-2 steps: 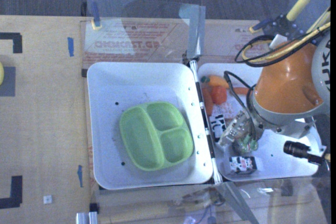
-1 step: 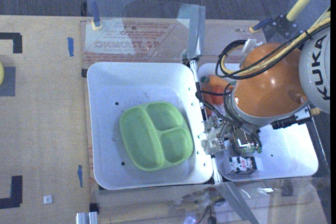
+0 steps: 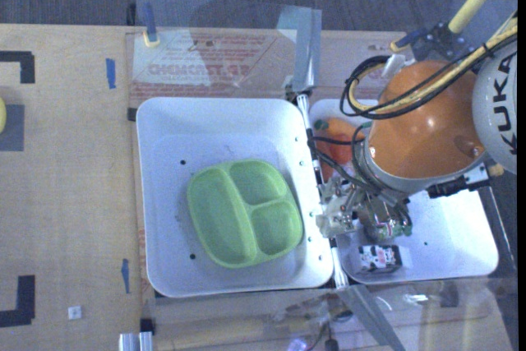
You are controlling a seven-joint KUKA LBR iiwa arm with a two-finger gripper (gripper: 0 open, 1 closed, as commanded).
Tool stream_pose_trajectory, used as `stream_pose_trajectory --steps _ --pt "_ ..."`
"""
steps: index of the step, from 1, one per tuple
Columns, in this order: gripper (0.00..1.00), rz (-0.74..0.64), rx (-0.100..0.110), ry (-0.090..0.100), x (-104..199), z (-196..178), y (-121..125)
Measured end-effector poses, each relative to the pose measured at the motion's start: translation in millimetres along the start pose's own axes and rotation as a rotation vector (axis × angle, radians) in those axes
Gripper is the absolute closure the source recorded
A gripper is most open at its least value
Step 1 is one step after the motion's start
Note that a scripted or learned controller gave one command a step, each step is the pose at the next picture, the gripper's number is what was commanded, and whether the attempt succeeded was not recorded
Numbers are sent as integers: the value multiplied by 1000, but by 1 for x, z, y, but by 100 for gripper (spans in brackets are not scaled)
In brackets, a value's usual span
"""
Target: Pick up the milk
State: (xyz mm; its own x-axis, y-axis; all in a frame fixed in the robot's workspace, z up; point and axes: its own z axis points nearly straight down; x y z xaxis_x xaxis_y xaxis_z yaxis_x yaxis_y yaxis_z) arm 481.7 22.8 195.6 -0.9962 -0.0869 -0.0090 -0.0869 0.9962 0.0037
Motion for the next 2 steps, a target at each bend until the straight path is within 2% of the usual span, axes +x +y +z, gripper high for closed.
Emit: stream_pose_trajectory --steps 2 --pt "100 4 -4 -15 -4 -21 1"
